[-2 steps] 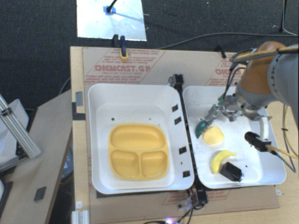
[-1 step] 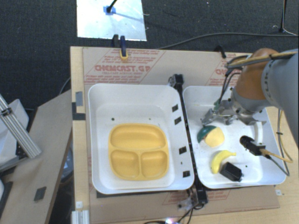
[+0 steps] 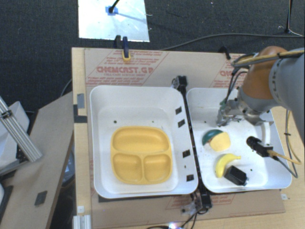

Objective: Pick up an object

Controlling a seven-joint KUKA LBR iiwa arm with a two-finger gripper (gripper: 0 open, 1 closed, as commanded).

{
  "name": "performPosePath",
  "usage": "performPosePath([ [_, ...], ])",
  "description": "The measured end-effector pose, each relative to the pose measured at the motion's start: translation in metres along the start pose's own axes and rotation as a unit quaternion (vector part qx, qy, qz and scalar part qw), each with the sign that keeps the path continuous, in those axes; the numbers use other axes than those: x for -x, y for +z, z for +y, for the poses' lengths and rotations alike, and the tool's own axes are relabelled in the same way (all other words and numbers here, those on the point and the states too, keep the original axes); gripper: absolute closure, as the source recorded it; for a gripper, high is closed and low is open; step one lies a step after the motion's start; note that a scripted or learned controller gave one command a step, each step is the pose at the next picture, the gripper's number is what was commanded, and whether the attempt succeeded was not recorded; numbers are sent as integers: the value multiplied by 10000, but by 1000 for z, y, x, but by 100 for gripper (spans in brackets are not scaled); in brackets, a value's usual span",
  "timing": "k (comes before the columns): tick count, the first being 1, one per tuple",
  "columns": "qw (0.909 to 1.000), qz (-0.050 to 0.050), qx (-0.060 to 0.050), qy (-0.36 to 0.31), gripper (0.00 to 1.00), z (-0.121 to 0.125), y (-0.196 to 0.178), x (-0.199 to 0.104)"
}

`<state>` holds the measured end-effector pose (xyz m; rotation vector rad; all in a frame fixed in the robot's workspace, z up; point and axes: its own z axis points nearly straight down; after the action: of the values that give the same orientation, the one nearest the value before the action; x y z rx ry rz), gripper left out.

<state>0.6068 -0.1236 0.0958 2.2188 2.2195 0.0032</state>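
**A:** Where does the claw [image 3: 222, 120] stand?

**B:** It stands low over the right bin [image 3: 208, 107], near that bin's far wall. It is at the end of the grey arm [image 3: 281, 80], which reaches in from the view's right. Whether the claw is released or clenched cannot be told from this slanted view.

**A:** And the things it might pick up?

**B:** Three lie in that same bin, all on the camera's side of the claw. The round green-and-yellow fruit [image 3: 217, 140] is the closest. It sits just below the claw in the view and slightly to its left, near it but apart from it. The banana [image 3: 225, 164] lies past that fruit, farther from the claw and clear of it. The black block [image 3: 235, 175] is the farthest of the three from the claw, just beside the banana's near end.

**A:** Anything else?

**B:** A yellow tray [image 3: 141, 154] with three compartments lies well apart from the claw, to its left, in the left bin [image 3: 143, 99].
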Motion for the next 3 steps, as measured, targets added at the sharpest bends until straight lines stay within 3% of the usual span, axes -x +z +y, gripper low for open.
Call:
performPosePath([
  [2,10000,-3,21,-18,100,-6,-111,-3],
  [3,10000,2,1,-21,100,-4,-131,-3],
])
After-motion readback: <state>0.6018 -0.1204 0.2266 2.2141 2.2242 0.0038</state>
